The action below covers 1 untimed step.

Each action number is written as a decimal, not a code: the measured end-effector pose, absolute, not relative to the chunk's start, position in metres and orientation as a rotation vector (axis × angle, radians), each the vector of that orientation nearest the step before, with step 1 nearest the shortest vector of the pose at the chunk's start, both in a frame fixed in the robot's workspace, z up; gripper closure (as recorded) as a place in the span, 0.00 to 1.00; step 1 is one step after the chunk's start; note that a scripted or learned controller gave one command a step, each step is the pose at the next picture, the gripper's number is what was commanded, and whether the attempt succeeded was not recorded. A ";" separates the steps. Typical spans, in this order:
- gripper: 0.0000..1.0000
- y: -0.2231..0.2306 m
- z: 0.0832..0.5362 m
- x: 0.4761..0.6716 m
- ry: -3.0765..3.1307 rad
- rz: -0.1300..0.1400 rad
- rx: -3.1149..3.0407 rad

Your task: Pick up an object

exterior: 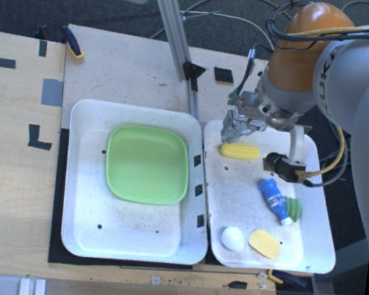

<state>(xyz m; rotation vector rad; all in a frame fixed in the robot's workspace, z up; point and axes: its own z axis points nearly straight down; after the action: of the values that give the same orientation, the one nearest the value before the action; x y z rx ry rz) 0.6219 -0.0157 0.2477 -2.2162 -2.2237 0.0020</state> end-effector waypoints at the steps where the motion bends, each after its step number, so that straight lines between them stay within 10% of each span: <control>1: 1.00 0.027 0.249 0.585 -2.225 0.000 -2.216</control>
<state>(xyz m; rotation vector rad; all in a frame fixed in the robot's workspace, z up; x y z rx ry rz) 0.5848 0.0268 0.2489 -2.2164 -2.2249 -0.0004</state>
